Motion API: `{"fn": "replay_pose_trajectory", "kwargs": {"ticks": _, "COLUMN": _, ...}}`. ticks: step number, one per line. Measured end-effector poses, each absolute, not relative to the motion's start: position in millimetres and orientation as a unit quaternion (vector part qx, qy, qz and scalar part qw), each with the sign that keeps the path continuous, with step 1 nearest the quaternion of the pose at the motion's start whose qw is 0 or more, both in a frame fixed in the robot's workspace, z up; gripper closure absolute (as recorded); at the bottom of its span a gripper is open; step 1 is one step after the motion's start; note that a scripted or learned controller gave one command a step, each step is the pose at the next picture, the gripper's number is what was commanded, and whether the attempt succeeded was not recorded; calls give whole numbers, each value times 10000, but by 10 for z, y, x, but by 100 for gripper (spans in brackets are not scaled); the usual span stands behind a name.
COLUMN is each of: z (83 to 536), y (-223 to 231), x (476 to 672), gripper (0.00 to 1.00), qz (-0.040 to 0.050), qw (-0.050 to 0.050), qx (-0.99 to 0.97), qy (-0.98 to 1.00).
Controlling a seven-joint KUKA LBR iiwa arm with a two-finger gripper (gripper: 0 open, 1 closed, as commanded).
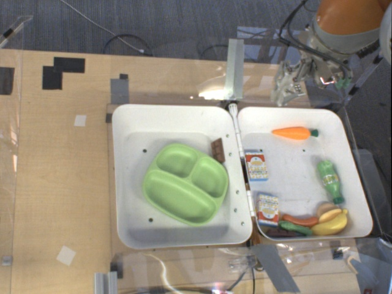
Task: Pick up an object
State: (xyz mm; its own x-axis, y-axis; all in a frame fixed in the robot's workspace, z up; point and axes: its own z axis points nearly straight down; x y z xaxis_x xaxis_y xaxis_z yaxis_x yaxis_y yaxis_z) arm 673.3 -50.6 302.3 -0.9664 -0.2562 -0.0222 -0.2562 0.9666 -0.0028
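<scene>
Two shallow white bins are sitting side by side on the wooden bench [55, 182], touching along a central divider. The left bin [125, 225] is holding a large green plate [185, 183] with three compartments, lying tilted across the bin floor and taking up most of it. A small dark brown block [217, 151] is leaning at the plate's far right edge, close to the divider.

The right bin [343, 133] is holding the smaller things. An orange carrot [292, 133] with a green tip is lying on its side near the far wall, well apart from the rest. A green bottle [329, 180] is lying along the right wall, its cap pointing toward the near corner. Just beyond its cap, a yellow banana [331, 222] is curling in the near right corner, touching a tan rounded item that is too small to make out. A red and green pepper-like piece [298, 221] is lying beside the banana along the near wall. Two small boxes with red and blue printing are resting near the divider: one box [256, 166] at mid-bin, the other box [267, 209] nearer, just beside the pepper piece.

The arm is hanging over the far right corner, and the gripper [298, 81] is hovering beyond the right bin's far rim, above the bench and not over any object. Its jaws are not holding anything, though how wide they are standing I cannot tell.
</scene>
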Motion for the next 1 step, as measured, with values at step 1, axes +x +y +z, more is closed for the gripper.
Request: {"fn": "replay_pose_trajectory", "kwargs": {"ticks": 1, "z": 3152, "y": -494, "x": 6754, "gripper": 100, "qz": 2, "qw": 163, "qx": -1298, "qy": 9914}}
